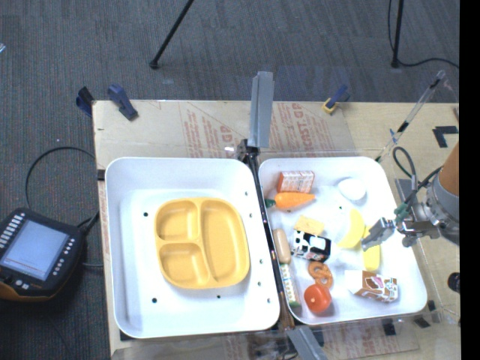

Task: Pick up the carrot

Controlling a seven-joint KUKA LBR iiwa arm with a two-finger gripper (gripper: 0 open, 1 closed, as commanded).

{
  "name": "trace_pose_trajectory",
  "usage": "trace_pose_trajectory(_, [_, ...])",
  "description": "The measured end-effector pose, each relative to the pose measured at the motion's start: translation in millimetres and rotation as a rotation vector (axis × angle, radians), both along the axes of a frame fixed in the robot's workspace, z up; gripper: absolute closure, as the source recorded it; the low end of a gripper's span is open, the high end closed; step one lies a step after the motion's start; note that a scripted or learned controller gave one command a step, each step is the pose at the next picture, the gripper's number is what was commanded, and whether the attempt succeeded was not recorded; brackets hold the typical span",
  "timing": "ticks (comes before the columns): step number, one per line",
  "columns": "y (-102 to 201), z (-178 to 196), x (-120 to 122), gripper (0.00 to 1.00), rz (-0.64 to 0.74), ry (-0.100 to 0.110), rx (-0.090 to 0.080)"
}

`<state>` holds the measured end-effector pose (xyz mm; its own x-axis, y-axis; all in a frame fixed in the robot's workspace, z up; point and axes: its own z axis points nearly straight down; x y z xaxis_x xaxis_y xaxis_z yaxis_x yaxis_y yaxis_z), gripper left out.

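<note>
**My fingers hang over the right bin, the carrot well off**

My gripper [377, 233] sits low over the right-hand shallow white bin [405, 283], near its far right side, with the grey wrist behind it. Whether my fingers are parted or closed I cannot tell from this slant, nor whether anything lies between them.

The orange tapered plastic carrot [293, 199] lies well apart from my fingers, across the bin toward its left wall, just below a small orange-and-white carton [295, 181]. Just beside my fingertips lies a yellow banana-shaped piece [352, 229], and just below them a short yellow block [371, 258]. Beyond the banana piece sit a pale yellow cheese wedge [310, 224] and a black-and-white cow-patterned box [310, 244]. A red tomato [318, 298] rests further off, near the bin's front. The yellow three-part plastic plate [202, 243] lies in the other white bin [124, 276], far from my fingers.
</note>
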<state>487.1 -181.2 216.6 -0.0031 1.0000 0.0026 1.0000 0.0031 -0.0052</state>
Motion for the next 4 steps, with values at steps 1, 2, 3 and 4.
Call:
trace_pose_trajectory(1, [50.6,-83.9,1.6,0.0,-0.111,0.008,0.001])
trace_pose_trajectory(2, [99.3,-131.7,-13.3,0.0,-0.068,0.003,-0.001])
trace_pose_trajectory(3, [98.5,-123.0,-14.3,1.0,-0.074,0.007,0.001])
trace_pose_trajectory(4, [134.7,-30.2,-11.7,1.0,-0.461,0.0,-0.003])
